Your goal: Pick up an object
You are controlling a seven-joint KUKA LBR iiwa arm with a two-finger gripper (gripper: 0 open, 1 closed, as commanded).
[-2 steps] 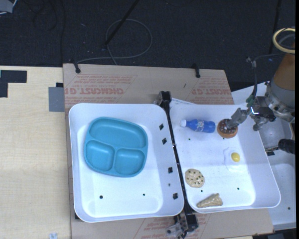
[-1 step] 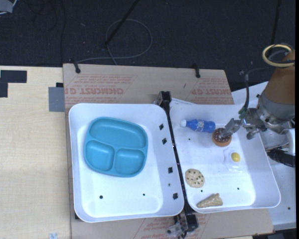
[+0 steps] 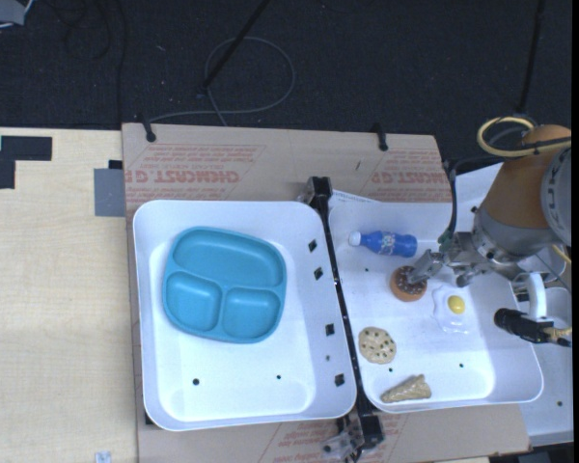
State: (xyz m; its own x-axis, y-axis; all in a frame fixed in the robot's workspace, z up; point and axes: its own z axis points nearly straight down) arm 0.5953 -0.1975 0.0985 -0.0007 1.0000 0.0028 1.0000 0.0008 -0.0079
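While poised low in the right bin (image 3: 521, 379), gripper (image 3: 442, 263) just right of the brown donut (image 3: 408, 284), touching or nearly so; grip state impossible to tell; blue bottle (image 3: 386, 244) farther left, lying crosswise.

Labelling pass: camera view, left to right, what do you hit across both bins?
blue divided tray → cookie → blue bottle → cone-shaped piece → fried egg. Donut left out: it overlaps neighbours in x.

Two bins (image 3: 145, 258), one plate (image 3: 226, 284), five foods (image 3: 376, 344)
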